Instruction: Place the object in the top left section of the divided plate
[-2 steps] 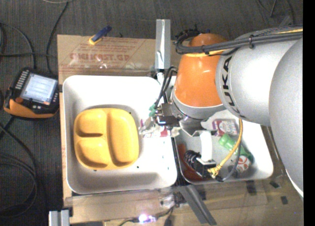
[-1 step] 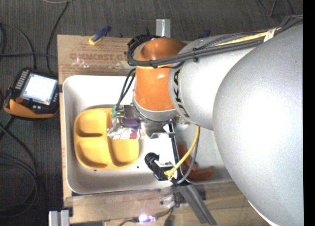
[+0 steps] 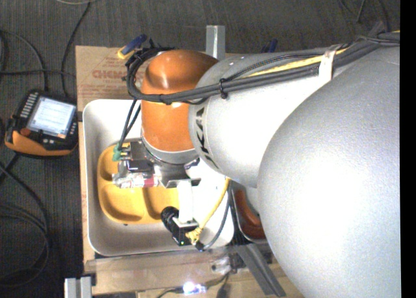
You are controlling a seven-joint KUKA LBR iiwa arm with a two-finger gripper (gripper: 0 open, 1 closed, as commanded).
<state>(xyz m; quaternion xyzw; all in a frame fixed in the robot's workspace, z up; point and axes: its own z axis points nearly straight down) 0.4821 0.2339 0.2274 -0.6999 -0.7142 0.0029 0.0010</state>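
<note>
The grey-and-orange arm's gripper (image 3: 135, 172), grasp impossible to tell, hangs over the yellow divided plastic plate (image 3: 114, 200), apparently mid-placement; next it needs lowering toward the plate's ten-o'clock section.

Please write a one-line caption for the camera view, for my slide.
KUKA arm reaching from the right over a yellow divided plate in the left white bin, its wrist covering much of the plate.

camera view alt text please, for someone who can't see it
A grey arm with an orange band reaches from the right over a yellow divided plate in a white bin, hiding most of it. A pendant lies on the floor at left.
</note>
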